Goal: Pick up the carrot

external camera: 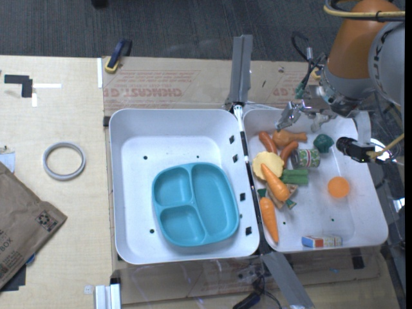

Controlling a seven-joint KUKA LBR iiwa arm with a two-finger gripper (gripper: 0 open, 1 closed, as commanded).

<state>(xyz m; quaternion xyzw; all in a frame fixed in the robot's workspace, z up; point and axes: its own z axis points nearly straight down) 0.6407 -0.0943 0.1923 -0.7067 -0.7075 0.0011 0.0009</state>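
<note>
I have the fingers (290, 116) hanging over the back left corner of the right bin (360, 234), and from this angle I cannot tell how far apart they stand or whether anything sits between them; they read as a small metal cluster just above the toy food, and I see no carrot lifted with them. Directly beneath and just in front of them lies a brown drumstick-shaped piece (289, 136). Working outward, I count what look like three carrots in that bin: one carrot (275, 183) lies slanted across the middle of the pile, touching a yellow piece (267, 164); a second, longer carrot (269, 219) lies along the left wall nearer the front; a third, shorter orange piece (268, 141) rests near the back beside the drumstick, though I cannot be sure it is a carrot. Around them I see one small can (308, 159), one green stick-like piece (296, 176), one dark green lump (323, 142), one orange ball (338, 187) set well apart to the right, and one small box (321, 241) lying flat at the front. The arm (360, 37) comes in from the right, its orange band above the wrist. The left bin (129, 172) holds one blue divided plate (195, 203) with three compartments. On the worktop (58, 108) to the left sits one roll of tape (64, 160).
</note>
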